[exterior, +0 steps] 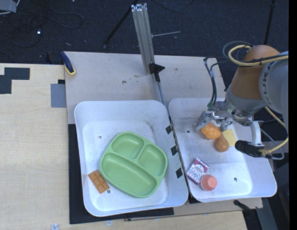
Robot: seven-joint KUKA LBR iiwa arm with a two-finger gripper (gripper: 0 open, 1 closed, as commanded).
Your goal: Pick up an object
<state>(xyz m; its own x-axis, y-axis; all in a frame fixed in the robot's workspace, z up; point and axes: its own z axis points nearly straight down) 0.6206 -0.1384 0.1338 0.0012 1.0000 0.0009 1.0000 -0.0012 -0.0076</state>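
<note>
In the right bin (254,186) lie an orange rounded object (210,132), a pale yellow block (229,136), a brown oval piece (221,144), a red-and-white packet (197,170) and a small red round piece (209,182). My gripper (213,123) hangs over the back of this bin, directly above the orange rounded object. It is open, with one finger on each side of that object's top. Nothing is lifted.
The left bin (86,123) holds a green divided plate (134,164) and a small orange-brown block (98,181) near its front left corner. An upright metal post (144,37) stands behind the bins. Black clips (173,150) sit along the rim between the bins.
</note>
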